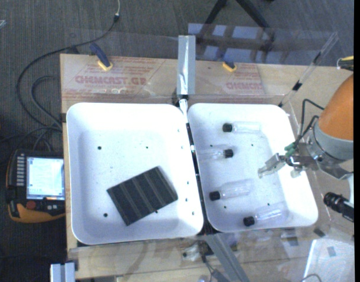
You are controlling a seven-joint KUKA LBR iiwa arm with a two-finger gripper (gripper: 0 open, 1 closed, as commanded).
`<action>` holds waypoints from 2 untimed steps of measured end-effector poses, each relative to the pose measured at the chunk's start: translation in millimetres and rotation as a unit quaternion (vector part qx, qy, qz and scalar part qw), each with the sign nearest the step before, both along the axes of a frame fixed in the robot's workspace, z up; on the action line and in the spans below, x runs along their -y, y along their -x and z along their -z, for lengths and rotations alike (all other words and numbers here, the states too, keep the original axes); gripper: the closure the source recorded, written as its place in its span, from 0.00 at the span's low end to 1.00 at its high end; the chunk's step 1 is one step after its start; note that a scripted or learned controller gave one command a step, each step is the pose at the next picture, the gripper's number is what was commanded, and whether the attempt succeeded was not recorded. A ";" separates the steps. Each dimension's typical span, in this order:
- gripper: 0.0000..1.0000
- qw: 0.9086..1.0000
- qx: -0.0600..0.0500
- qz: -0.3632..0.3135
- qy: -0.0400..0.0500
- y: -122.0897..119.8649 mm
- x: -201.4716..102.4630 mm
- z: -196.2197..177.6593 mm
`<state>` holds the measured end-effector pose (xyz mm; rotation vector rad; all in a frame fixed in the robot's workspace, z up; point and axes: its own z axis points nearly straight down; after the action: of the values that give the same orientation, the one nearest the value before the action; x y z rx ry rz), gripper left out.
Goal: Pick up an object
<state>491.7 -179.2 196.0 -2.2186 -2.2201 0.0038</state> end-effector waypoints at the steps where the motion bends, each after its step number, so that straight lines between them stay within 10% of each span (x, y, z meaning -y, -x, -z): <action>1: 0.00 1.000 0.008 0.019 0.003 -84.9 -11.6 105.5; 2: 0.00 1.000 -0.012 0.013 0.001 -169.5 -33.1 94.7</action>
<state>661.1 -146.1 101.3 -2.2361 -2.1782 0.0323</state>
